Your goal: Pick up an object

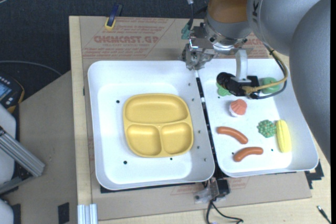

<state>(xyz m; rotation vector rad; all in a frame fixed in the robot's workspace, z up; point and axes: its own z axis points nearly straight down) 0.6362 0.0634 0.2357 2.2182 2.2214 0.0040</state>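
In left bin (105, 86): yellow tray (157, 124); right bin (299, 152): sausages (232, 134), corn (283, 135).

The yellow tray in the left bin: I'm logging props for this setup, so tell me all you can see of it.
The yellow tray is a rounded rectangle that looks like matte plastic, split into three compartments: one long one along the far side and two smaller ones nearer the camera. It lies flat and upright on the floor of the left bin, roughly centred, turned slightly askew. Nothing lies in it, and nothing but the bin floor touches it.
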